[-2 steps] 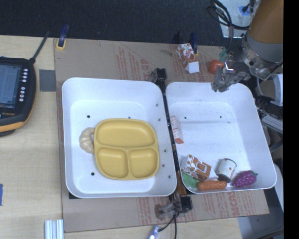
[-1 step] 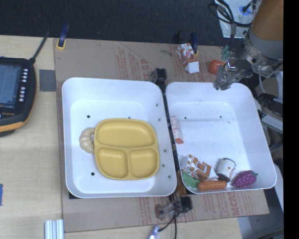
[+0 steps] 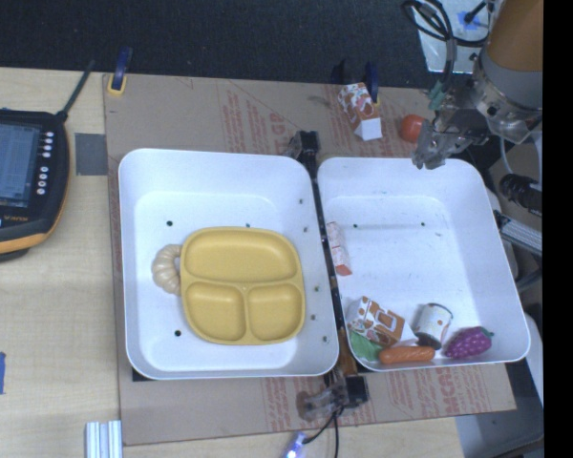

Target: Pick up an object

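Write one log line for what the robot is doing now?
claw: above right bin's far rim | held: nothing seen | toys: near corner, untouched | yellow tray: left bin

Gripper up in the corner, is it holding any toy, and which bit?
Nothing is held. The gripper hangs over the far rim of the right bin with nothing between its fingers. The toys, like the purple grapes, lie at the bin's near edge.

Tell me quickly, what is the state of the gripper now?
Two-finger gripper: above the far rim of the right shallow white bin, nothing seen between its tips; open or shut cannot be told.
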### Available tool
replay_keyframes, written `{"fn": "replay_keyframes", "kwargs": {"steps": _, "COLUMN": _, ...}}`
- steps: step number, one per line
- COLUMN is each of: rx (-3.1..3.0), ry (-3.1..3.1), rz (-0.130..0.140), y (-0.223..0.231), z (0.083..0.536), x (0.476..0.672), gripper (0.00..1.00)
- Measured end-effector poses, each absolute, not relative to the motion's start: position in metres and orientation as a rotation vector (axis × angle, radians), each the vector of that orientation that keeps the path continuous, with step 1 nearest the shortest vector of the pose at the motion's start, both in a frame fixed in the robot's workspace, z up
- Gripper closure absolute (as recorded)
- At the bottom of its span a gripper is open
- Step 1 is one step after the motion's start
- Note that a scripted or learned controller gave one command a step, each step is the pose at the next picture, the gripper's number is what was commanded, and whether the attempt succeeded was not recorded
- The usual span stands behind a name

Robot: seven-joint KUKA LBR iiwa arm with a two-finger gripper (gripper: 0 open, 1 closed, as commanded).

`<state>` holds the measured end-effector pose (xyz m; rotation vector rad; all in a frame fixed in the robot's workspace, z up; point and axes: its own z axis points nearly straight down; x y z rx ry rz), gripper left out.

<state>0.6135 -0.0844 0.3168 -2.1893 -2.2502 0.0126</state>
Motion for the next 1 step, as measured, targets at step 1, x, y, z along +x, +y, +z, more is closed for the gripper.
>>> {"fn": "replay_keyframes", "kwargs": {"steps": 1, "rx": -2.213, "ry": -2.225, "rz": 0.007, "y": -0.0232, "z": 0.2335, "x": 0.6158, "gripper": 1.00}}
